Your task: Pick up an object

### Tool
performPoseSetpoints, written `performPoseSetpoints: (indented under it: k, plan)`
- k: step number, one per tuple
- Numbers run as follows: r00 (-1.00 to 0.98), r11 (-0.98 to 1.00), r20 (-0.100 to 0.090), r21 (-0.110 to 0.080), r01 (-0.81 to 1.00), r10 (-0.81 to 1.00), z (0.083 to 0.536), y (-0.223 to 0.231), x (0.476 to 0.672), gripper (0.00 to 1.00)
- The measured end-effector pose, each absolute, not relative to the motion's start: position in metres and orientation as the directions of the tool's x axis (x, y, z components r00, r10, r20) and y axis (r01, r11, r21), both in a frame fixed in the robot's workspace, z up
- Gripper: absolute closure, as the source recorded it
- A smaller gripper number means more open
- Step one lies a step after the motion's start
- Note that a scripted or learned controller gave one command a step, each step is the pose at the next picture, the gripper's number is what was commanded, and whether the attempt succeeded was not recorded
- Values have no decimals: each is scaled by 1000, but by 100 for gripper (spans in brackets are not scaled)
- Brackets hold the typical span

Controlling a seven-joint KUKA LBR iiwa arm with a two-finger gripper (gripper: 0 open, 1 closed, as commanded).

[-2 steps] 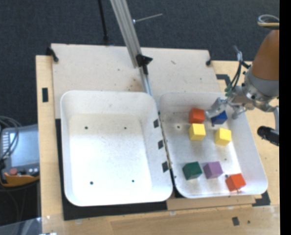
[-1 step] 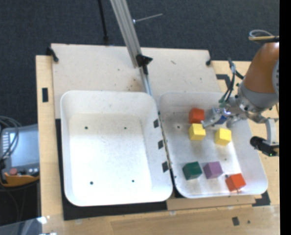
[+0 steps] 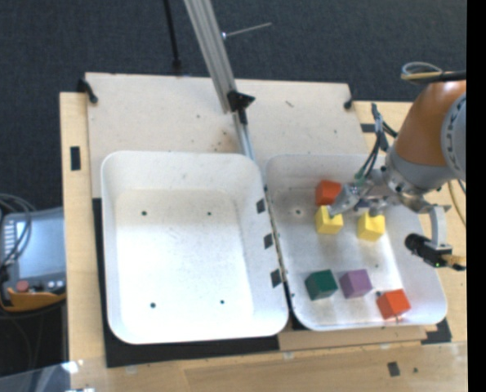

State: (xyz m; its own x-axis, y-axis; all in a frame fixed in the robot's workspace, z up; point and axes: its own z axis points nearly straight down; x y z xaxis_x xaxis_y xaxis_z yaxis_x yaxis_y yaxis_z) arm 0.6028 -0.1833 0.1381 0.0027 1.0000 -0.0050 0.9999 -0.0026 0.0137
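My gripper (image 3: 357,208) hangs low over the right bin (image 3: 414,256), reaching in from the right under the grey wrist and orange band. Its fingers stand apart, and bare bin floor shows between them. One yellow block (image 3: 330,222) lies just under the left finger and a second yellow block (image 3: 371,227) just under the right one. An orange block (image 3: 328,192) sits close behind the left yellow block. Nearer the front lie a green block (image 3: 321,284), a purple block (image 3: 356,282) and an orange-red block (image 3: 393,303).
The left bin (image 3: 120,243) stands beside the right one, their rims meeting near the middle. A slanted aluminium rail (image 3: 214,47) rises from behind the bins. A pendant and cables (image 3: 26,260) lie off the bench at the left.
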Motion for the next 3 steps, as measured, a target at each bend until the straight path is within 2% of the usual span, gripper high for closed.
performPoseSetpoints:
  k: [1, 2, 3]
  plan:
    - [7, -7, -5, 18, 1000, 1000, 148, -184, 604, 100]
    - [-3, 3, -3, 8, 1000, 1000, 213, -185, 603, 100]
    - [-2, 2, -3, 0, 1000, 1000, 203, -187, 603, 100]
